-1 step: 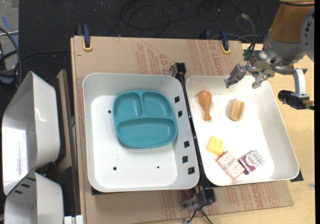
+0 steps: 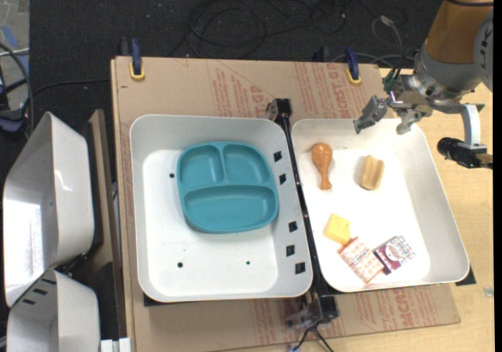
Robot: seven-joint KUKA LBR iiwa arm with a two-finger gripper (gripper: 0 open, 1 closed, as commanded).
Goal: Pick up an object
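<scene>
My gripper [image 2: 387, 116] hangs over the far edge of the right bin [image 2: 439, 209], its two fingers spread open with nothing between them. Below it in that bin lie a brown toy drumstick [image 2: 322, 164] and a tan bread roll [image 2: 371, 172]. Nearer the front sit a yellow cheese wedge [image 2: 338, 228], a red-and-white packet [image 2: 360, 259] and a small purple-and-white packet [image 2: 394, 252]. The roll is the closest object to the gripper, a short way toward the front.
The left bin [image 2: 157, 264] holds a teal divided plate [image 2: 227, 186]. A black divider with clips [image 2: 294, 209] runs between the bins. White containers [image 2: 43, 209] stand at the far left, off the board. Cables lie on the dark floor behind.
</scene>
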